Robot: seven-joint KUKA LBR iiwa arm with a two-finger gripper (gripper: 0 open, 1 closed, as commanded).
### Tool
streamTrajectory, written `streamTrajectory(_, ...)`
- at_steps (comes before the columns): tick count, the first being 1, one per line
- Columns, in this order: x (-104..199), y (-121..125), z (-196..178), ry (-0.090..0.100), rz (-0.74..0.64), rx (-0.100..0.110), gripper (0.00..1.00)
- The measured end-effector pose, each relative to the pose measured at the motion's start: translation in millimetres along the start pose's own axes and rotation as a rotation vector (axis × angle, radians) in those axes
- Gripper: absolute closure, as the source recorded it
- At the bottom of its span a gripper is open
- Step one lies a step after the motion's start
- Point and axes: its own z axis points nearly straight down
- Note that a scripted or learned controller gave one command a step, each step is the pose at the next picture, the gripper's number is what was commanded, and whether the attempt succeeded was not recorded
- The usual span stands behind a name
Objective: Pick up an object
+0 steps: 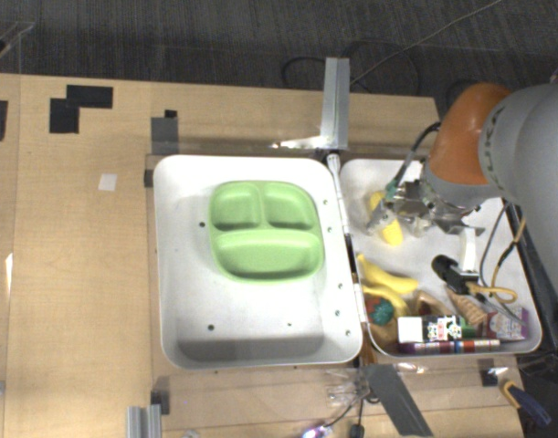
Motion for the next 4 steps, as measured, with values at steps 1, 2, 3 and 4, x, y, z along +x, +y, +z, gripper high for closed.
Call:
streamTrajectory(1, 38.8, -28.8, -95.9, -0.001, 0.296, 0.007, 0.00)
streamTrajectory(2, 69.2, -4.4, -95.7, 0.000, -0.056, 0.007, 0.00)
streamTrajectory(3, 20.8, 12.2, -96.0, -0.001, -0.191, 0.005, 0.00)
streamTrajectory(4, 2.4, 17.1, 0.0, -0.001, -0.441, -0.002, 0.00)
